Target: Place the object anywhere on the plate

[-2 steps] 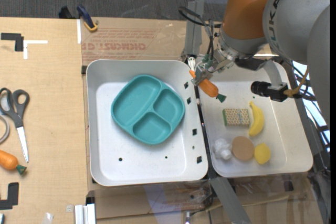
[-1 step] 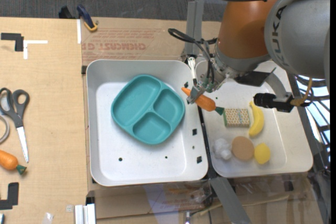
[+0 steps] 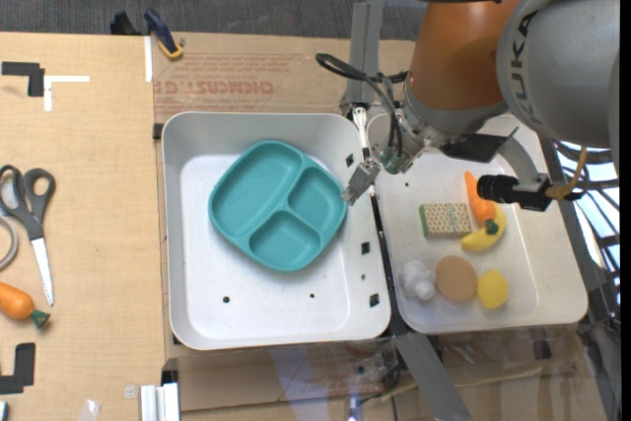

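Observation:
A teal plate (image 3: 279, 204) with three compartments lies in the left white bin (image 3: 197, 311), with nothing on it. My gripper (image 3: 361, 155) hangs over the divide between the two bins, just off the plate's right rim. It stands open with nothing between its fingers. In the right bin (image 3: 552, 306) lie a speckled sponge block (image 3: 445, 219), an orange carrot (image 3: 479, 200), a yellow banana (image 3: 484, 238), a brown round piece (image 3: 455, 278), a yellow lemon (image 3: 493, 288) and a white lump (image 3: 419, 282).
The grey and orange arm (image 3: 493, 44) covers the back of the right bin. On the wooden bench to the left lie scissors (image 3: 30, 212) and another carrot (image 3: 18, 303). Cardboard (image 3: 246, 79) lies behind the left bin.

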`<state>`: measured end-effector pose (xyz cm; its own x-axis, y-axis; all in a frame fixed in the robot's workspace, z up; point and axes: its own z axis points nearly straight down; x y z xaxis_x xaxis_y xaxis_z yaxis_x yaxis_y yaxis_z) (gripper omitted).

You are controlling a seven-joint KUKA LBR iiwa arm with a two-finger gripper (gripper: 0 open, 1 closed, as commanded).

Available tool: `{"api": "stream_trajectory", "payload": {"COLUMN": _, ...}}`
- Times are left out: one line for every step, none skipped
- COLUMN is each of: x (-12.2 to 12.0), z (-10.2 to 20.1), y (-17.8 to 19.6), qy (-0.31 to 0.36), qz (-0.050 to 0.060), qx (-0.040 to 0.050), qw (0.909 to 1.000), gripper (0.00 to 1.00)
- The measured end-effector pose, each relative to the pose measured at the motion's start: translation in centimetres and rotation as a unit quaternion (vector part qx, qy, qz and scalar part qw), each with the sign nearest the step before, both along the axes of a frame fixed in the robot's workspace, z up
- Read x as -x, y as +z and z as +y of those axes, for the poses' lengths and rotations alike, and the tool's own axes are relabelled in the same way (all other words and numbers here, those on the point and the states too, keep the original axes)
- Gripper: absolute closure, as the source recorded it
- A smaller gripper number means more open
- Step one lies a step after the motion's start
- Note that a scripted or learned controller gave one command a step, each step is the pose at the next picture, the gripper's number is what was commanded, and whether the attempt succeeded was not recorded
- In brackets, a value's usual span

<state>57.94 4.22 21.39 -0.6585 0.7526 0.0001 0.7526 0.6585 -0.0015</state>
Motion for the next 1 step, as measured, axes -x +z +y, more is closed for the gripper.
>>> {"api": "stream_trajectory", "payload": {"x": -0.09, "z": -0.21, "y": 0.88, "qy": -0.002, "qz": 0.0, "qx": 0.0003, "qw": 1.0, "gripper": 1.0}}
